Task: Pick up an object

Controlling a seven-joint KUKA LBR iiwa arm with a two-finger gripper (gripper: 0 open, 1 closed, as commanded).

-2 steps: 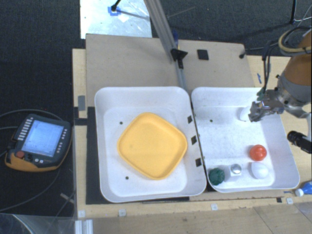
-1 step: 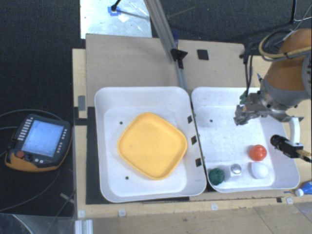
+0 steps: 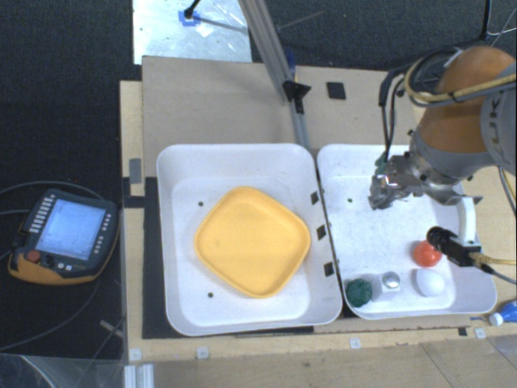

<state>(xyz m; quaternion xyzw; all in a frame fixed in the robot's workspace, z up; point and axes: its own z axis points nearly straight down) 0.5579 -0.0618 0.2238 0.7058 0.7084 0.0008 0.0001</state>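
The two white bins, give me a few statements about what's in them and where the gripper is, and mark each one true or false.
1. The yellow plate lies in the left bin. True.
2. The orange ball sits in the left bin. False: it is in the right bin, near the white ball.
3. The gripper hangs over the right bin. True.
4. The green object lies on the yellow plate. False: it rests at the right bin's near edge, beside a small silver object.
5. The gripper holds the white ball. False: the ball lies on the bin floor, apart from the gripper.
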